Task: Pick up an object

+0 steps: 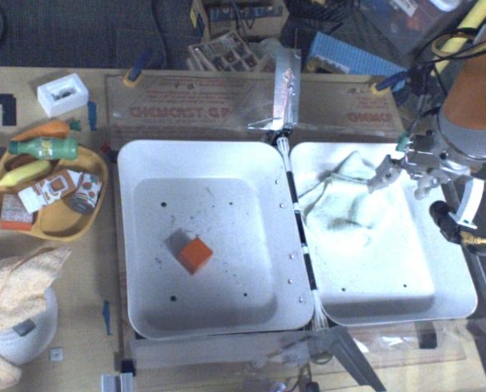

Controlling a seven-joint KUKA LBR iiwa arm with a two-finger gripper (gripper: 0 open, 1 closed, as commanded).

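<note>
The orange block [196, 255] lies on the floor of the left bin [144, 170], slightly left of that bin's centre and towards its lower half, with a small grey piece [177, 240] touching its upper-left side. The block rests flat and nothing grips it.

The claw [399, 172] hangs over the right bin [439, 300], near that bin's upper right corner, well apart from the orange block and across the divider between the two bins. Two metal fingers [381, 175] point left and slightly down; whether they are spread or closed cannot be told from this view, and no object is seen between them. A thin pale wire-like item [328, 182] lies in the right bin just left of the claw. The arm [471, 104], grey with an orange band, enters above the right bin's right edge.

On the desk [63, 251], left of the left bin, a yellow bowl [63, 227] holds a green bottle [45, 148] and small packets. A cloth [22, 300] lies below that bowl, and a white box [63, 94] above it.
</note>
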